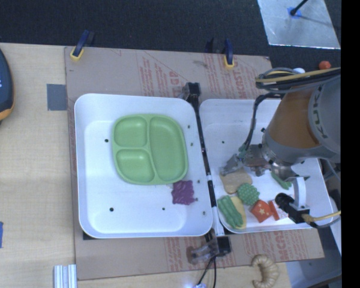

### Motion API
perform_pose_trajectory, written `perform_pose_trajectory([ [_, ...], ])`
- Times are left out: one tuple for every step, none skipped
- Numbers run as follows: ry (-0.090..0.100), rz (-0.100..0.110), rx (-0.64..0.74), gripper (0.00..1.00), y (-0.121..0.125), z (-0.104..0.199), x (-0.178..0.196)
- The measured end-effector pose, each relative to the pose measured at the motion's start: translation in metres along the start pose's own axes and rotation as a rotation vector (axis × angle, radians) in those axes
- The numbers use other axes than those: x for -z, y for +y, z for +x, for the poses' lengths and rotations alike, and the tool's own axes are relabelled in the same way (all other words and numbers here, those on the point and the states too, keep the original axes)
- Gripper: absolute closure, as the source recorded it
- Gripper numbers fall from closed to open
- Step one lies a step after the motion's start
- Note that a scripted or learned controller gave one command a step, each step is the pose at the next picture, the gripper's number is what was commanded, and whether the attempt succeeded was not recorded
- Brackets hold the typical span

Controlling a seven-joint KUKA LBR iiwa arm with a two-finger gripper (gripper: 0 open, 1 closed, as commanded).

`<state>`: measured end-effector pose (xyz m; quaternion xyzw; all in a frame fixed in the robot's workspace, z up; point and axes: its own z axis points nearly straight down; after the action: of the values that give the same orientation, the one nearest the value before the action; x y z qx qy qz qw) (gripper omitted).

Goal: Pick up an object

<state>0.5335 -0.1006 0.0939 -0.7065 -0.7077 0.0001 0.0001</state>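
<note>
Apparently we are hovering the gripper [237,163] just over the tan piece [236,182]; nothing lifted yet, and we cannot tell if it is clenched.

A green three-part plate [150,149] lies flat in the left bin [90,161], a purple lump [183,192] just beside its corner. A tan piece [236,182], knobbly green ball [248,193], green-yellow toy [231,212] and red block [261,210] cluster in the right bin [228,110].

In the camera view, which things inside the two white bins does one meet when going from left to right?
green divided plate → purple piece → green-and-yellow toy → red piece. Things whose place in this order is unclear are left out.
</note>
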Motion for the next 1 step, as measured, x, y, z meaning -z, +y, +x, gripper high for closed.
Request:
perform_pose_trajectory([
  [0.001, 0.007, 0.000, 0.00, -0.0606, -0.0094, 0.0290],
])
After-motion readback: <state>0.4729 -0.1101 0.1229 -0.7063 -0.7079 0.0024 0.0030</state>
